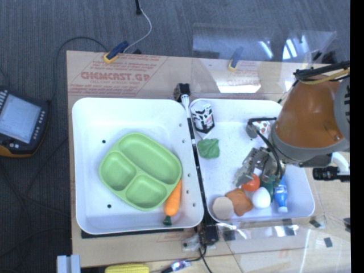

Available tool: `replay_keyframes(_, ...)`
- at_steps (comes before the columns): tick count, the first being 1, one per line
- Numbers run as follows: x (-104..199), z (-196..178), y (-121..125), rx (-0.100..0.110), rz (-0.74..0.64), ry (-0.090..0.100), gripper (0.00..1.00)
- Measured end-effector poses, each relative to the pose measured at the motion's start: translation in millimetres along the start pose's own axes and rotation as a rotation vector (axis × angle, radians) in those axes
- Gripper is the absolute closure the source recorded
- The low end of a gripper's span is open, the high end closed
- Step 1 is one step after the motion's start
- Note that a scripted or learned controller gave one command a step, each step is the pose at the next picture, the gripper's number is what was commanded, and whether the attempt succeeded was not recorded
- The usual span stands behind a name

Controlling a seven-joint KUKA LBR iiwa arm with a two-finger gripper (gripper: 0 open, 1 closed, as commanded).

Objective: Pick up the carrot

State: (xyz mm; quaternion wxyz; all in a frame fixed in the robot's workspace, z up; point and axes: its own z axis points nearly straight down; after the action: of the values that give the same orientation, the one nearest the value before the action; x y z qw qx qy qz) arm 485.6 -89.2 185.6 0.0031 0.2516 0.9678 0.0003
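The carrot [173, 199], orange with a dark green stub at its lower end, lies in the left bin [91, 118]. It rests against the lower right edge of the green divided plate [141, 171], close to the wall between the bins. My gripper [254, 169] hangs low in the right bin [233, 132], far to the right of the carrot. It sits just above a small red-orange object [251, 183]. The grey and orange arm [307, 118] covers the right part of that bin.
The right bin holds a black-and-white can [203, 117], a green leafy piece [209, 148], a beige egg shape [222, 208], a brown lump [241, 201], a white egg [261, 198] and a blue bottle [280, 197]. A handheld screen [20, 123] lies left of the bench.
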Motion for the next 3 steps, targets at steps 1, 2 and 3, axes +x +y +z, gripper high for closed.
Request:
replay_keyframes(1, 21, -85, 64, -0.004, 0.055, -0.004, 1.00)
replay_keyframes(2, 21, -82, 61, 0.001, 0.059, 0.002, 0.00)
replay_keyframes(3, 70, 6, 117, 0.007, 0.140, 0.014, 0.00)
